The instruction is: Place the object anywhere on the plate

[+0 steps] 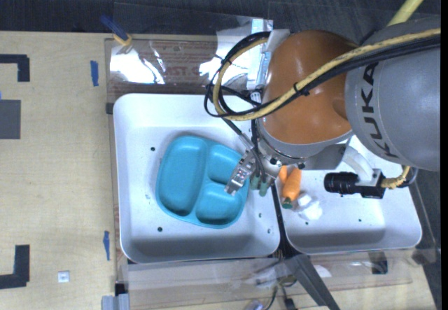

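A blue divided plate (185,179) lies in the left bin (133,161). My gripper (245,177) hangs over the plate's right rim, close to the wall between the two bins. An orange carrot-like object (290,185) lies in the right bin (364,228), just right of the divider and a short way right of the gripper. A small green piece (263,187) shows beside the gripper, and I cannot tell what it is. The arm's orange band and grey body hide the back of the right bin.
A small white object (310,209) lies just below the orange one in the right bin. Crinkled clear plastic (161,64) sits behind the left bin. Pale wooden bench surface (49,161) extends to the left.
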`<state>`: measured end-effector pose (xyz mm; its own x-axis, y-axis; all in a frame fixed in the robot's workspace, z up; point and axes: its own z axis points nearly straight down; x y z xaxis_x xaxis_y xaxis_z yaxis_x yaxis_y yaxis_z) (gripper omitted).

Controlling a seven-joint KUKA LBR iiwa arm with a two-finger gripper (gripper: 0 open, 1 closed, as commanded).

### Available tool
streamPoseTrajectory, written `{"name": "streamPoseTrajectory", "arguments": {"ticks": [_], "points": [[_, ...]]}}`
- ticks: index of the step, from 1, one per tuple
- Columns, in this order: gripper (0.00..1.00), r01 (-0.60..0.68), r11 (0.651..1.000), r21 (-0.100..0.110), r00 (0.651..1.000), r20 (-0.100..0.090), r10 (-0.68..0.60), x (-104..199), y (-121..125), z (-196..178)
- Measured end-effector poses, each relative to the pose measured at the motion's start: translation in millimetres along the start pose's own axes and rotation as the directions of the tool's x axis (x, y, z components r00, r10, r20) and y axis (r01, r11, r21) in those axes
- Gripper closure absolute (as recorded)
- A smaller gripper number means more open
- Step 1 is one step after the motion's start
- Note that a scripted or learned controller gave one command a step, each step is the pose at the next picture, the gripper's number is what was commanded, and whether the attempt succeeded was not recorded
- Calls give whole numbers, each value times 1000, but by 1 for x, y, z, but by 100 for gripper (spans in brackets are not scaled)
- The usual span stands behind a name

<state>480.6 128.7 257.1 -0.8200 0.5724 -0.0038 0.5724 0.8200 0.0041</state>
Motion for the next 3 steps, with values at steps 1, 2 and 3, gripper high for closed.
{"name": "streamPoseTrajectory", "arguments": {"ticks": [1, 2, 3], "points": [[100, 11, 1000, 5, 1000, -6, -11, 36, 46, 123], [100, 7, 1000, 4, 1000, -2, -7, -16, -24, 91], [100, 170, 985, 2, 985, 1, -170, -81, -117, 72]]}}
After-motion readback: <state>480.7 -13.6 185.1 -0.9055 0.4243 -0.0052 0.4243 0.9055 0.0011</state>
